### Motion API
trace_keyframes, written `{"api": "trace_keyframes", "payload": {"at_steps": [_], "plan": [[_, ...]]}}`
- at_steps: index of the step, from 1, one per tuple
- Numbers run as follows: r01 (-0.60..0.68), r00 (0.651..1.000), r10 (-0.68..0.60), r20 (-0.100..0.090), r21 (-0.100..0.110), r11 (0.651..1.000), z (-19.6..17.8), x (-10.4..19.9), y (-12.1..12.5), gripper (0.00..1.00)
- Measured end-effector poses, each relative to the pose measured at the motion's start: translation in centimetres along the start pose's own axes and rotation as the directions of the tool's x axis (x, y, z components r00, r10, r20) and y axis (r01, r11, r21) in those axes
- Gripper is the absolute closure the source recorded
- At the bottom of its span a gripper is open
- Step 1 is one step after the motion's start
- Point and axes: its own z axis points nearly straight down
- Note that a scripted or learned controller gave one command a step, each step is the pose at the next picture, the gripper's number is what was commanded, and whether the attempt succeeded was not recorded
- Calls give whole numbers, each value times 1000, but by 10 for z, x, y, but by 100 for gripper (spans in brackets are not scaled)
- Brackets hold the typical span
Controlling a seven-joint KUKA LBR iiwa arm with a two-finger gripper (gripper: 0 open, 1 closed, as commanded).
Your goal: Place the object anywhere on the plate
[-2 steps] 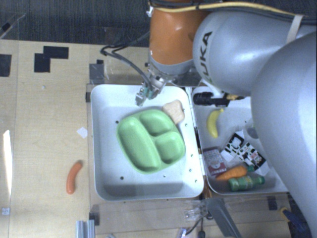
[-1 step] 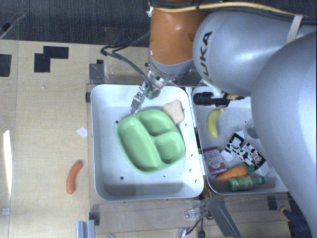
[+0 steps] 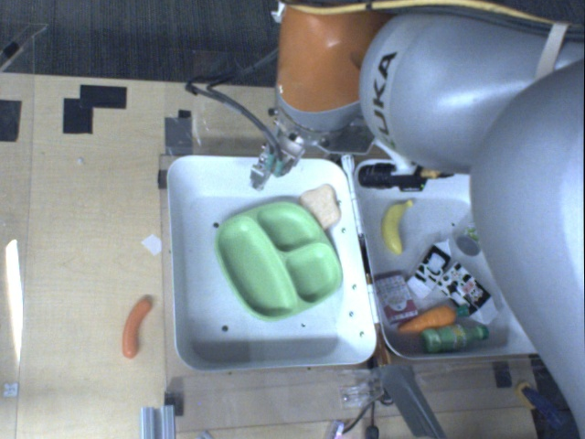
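While the gripper (image 3: 266,167) hovers over the left bin (image 3: 196,337), bread slice (image 3: 321,206) touches the green plate (image 3: 274,262) rim.
Jaw state: cannot tell (too small). I judge the slice, half off, could slide into the bin; wooden bench (image 3: 82,245) around, sausage (image 3: 135,326) lying loose.

Grey KUKA-lettered arm (image 3: 475,99), orange band (image 3: 320,48), black cables.

Green plate (image 3: 279,262) in left bin (image 3: 196,273); bread slice (image 3: 322,205) touching its rim.
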Motion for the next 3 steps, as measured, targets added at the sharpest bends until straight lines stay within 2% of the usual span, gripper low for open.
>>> {"api": "trace_keyframes", "payload": {"at_steps": [1,2,3], "plan": [[76,997,-76,-6,9,997,25,41,-42,100],[140,990,-140,-7,8,990,12,110,-66,100],[139,990,-139,-8,8,990,12,110,-66,0]]}}
